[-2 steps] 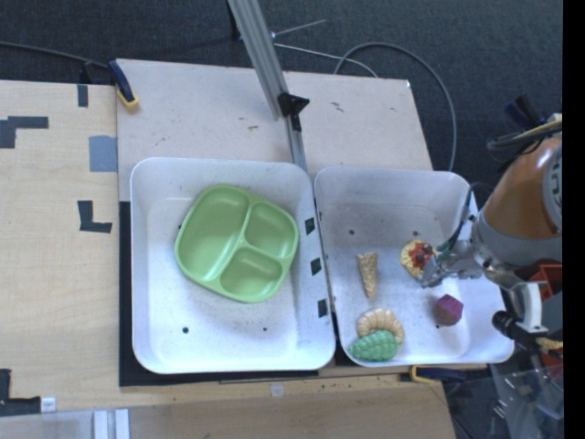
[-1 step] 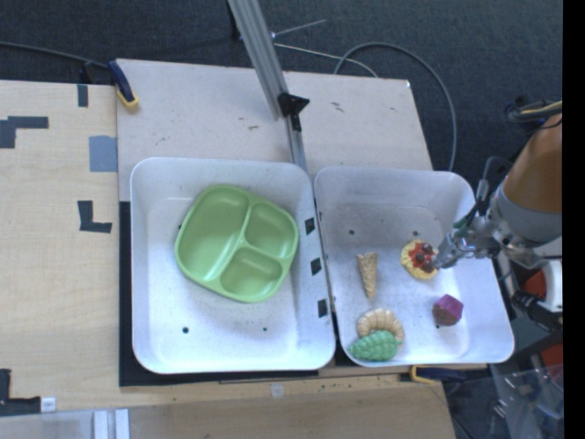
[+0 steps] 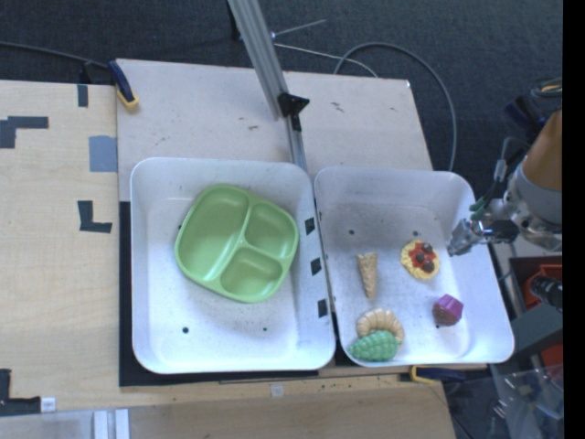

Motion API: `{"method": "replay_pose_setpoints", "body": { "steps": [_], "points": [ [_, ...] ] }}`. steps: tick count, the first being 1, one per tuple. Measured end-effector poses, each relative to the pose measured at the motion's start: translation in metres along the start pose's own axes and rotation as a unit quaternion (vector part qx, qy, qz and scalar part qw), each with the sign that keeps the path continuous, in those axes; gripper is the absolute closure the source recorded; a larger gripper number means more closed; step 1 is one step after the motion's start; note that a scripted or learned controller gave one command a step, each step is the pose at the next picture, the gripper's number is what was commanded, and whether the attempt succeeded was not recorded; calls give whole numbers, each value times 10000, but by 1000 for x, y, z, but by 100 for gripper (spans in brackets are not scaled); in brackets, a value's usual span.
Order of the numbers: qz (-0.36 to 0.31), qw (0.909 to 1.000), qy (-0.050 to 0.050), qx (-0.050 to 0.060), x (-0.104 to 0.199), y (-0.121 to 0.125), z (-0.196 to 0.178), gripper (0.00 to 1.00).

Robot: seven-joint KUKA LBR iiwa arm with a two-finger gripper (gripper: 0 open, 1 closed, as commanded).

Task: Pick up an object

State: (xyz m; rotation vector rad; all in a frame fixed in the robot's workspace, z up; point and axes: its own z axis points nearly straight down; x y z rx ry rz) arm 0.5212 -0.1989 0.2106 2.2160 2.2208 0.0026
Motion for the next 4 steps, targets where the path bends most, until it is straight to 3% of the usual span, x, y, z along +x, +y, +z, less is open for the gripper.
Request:
{"method": "replay_pose_setpoints", "body": {
  "steps": [2,4],
  "points": [
    [-27,10000,19,23,100,12,-18,100],
    [-21,10000,16,34,193,29,-6,100]
  ]
}}
